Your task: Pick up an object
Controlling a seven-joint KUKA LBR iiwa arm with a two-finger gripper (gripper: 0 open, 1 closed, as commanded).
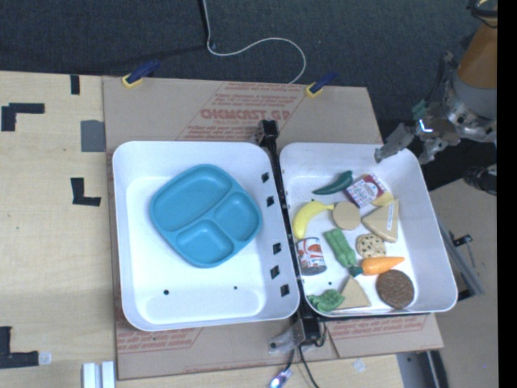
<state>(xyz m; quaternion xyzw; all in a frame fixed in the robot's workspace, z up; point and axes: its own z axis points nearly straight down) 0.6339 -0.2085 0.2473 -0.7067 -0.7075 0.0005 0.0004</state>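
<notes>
**rigwatcher:** Logged in remotely, looking down at my bench. The gripper (397, 145) is parked just past the top right corner of the right bin (436, 241), up off the pile. Can't tell from this angle what state it's in, it's just a grey blur against the dark floor. Nothing is in it as far as I can see.

**binjockey:** What's there to grab?

**rigwatcher:** All the candidates are in the right bin, crammed together: banana (309, 215), green pepper (333, 183), a red packet (363, 190), small can (312, 255), carrot (381, 264), cookie (370, 244), a round brown patty (395, 288), some wedge-shaped pieces. The left bin (129, 241) just has a blue divided plate (205, 214).

**binjockey:** So what worries you?

**rigwatcher:** The clutter, mostly. Everything's touching or overlapping, so I reckon a descent onto the middle lands on two things at once and either pinches both or shoves them apart. The flat stuff like the cookie and patty looks hard to get under. Pieces by the wall could jam the gripper against the rim. I'd go for the banana or the can, which stand a bit clearer on the left side.
</notes>
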